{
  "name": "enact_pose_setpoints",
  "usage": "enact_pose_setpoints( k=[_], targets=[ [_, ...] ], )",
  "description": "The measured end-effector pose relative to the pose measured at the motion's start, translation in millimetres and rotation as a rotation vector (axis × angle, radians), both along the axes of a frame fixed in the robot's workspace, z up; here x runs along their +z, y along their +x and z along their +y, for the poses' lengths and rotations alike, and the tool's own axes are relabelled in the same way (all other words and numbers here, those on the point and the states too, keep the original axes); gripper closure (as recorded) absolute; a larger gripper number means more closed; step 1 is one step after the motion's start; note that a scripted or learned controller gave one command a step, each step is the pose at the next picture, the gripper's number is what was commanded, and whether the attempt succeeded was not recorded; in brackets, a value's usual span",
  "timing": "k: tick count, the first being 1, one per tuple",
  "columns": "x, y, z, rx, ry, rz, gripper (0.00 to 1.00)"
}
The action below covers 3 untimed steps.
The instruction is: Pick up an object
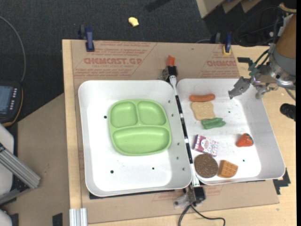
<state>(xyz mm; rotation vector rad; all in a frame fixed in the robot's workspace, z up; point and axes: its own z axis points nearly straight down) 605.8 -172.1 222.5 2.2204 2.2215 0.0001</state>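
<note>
The right bin [263, 126] holds a sausage [202, 97], a slice of toast [202, 110], a green bean pod [213, 123], a strawberry [244, 140], a purple-and-white packet [206, 145], a brown cookie [206, 165] and a waffle [227, 169]. My gripper [247, 86] hangs at the bin's far right corner, well apart from all of them. Its two fingers are spread, with nothing between them.
The left bin [94, 140] carries a green divided plate [139, 127]. A black divider with clamps runs between the bins. Blue clamps [88, 37] hold the cardboard base at the back. A small yellow item [134, 21] lies on the dark floor beyond.
</note>
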Motion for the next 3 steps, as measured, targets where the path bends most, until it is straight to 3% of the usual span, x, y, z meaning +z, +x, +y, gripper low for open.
enact_pose_setpoints(
  k=[1,2,3],
  targets=[
    [-79,-8,70,0.006,0.006,0.009,0.00],
    [-142,10,70,0.002,0.002,0.006,0.00],
    [-139,-66,65,-0.004,0.001,0.007,0.00]
  ],
)
